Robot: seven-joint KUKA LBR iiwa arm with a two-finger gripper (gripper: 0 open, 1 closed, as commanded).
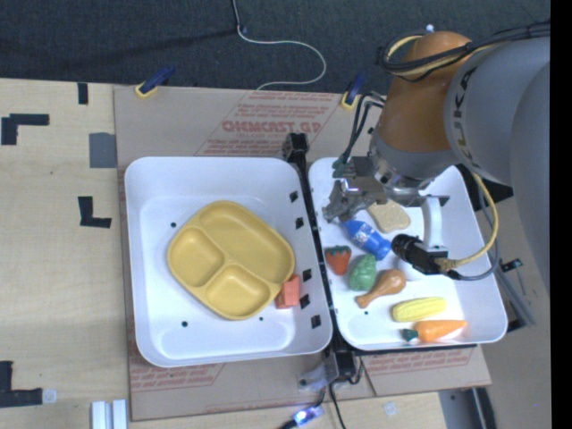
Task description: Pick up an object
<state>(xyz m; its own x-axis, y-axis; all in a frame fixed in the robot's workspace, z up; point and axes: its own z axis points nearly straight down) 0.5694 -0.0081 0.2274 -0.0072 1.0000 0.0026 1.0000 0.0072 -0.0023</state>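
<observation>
Carrot, corn in right bin; yellow tray in left bin; gripper state unclear.

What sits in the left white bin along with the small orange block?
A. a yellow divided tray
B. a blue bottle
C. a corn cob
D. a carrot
A: the yellow divided tray lies in the left bin, with the orange block at its edge.

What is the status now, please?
End effector low in right bin, nothing seen held. Blue bottle beside it. Strawberry, broccoli crowd close.
</observation>
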